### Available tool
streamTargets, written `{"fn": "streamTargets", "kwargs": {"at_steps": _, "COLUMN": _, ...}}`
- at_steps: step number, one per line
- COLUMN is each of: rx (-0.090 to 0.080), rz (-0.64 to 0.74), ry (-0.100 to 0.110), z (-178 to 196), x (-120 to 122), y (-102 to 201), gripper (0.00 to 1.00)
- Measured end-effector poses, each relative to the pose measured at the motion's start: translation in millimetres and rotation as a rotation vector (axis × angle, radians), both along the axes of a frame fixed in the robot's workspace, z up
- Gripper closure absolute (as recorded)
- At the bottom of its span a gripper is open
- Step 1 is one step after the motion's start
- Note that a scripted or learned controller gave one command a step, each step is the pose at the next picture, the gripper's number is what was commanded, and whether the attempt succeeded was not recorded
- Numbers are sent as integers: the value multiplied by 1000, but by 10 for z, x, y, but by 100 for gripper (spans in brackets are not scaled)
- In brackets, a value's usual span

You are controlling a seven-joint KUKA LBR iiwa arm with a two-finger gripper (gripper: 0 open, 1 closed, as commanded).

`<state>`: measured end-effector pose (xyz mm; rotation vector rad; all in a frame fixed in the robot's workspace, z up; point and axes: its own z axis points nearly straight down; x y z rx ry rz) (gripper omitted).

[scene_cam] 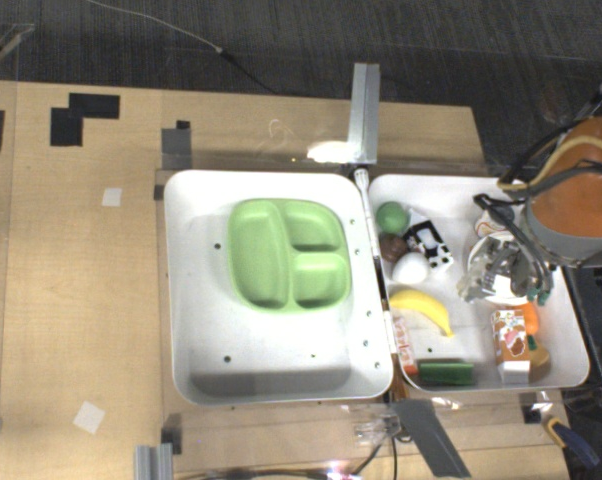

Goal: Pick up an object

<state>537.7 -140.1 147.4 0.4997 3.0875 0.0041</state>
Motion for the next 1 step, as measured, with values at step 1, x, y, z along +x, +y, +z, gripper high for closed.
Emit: {"fn": "streamTargets", "kwargs": {"at_steps": 1, "rx": -1, "rz": -6, "ry": 5, "z": -19, "x": -24, "y": -36, "gripper": 0}}
